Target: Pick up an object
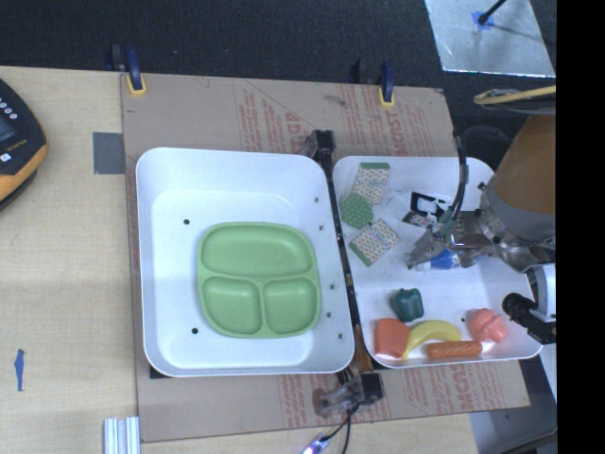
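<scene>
The right white bin (378, 287) holds several small objects. My gripper (423, 253) hangs low over the middle of this bin, reaching in from the right below the orange-banded wrist (529, 173). A small blue object (444, 262) lies right under or against the gripper, partly hidden by it. Left of the gripper lie patterned green pads (373, 241), (371, 180) and a plain green one (356, 211). A dark green pepper (407, 303) sits just below the gripper. Along the front wall lie a red-orange piece (390, 336), a yellow banana (435, 332), an orange stick (454, 350) and a pink piece (487, 324).
The left white bin (170, 253) holds a light green divided plate (257, 279). A black-and-white item (425, 206) lies behind the gripper. A yellow and black device (17, 149) sits at the bench's far left. Clamps (386, 81) hold the cardboard sheet at the back.
</scene>
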Available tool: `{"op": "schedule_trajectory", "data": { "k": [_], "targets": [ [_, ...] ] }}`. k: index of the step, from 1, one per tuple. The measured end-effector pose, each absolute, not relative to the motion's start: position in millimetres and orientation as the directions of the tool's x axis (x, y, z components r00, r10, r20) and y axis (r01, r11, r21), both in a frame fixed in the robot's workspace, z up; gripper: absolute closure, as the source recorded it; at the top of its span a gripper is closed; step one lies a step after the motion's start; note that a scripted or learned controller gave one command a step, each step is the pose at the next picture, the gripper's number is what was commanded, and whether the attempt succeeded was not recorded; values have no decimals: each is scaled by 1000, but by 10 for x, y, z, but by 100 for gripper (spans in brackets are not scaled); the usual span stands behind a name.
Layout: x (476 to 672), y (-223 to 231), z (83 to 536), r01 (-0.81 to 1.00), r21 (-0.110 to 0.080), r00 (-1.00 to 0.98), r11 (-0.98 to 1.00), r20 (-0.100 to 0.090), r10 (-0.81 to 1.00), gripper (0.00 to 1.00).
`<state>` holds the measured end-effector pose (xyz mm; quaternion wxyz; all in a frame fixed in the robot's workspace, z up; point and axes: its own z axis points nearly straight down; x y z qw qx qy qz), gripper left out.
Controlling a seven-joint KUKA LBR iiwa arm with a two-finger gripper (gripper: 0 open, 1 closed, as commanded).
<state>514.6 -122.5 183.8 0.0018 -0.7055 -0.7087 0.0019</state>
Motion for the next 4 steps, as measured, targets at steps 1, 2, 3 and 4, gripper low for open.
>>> {"op": "schedule_trajectory", "data": {
  "k": [1, 2, 3, 4],
  "targets": [
    [5038, -1206, 1069, 1000, -6, -5, 5, 1, 1000, 0],
    [4754, -1063, 913, 1000, -4, -4, 4, 1, 1000, 0],
    [4756, -1074, 1019, 1000, -5, -6, 6, 0, 1000, 100],
    [5382, -500, 1922, 1000, -2, -6, 6, 0, 1000, 100]
  ]
}}
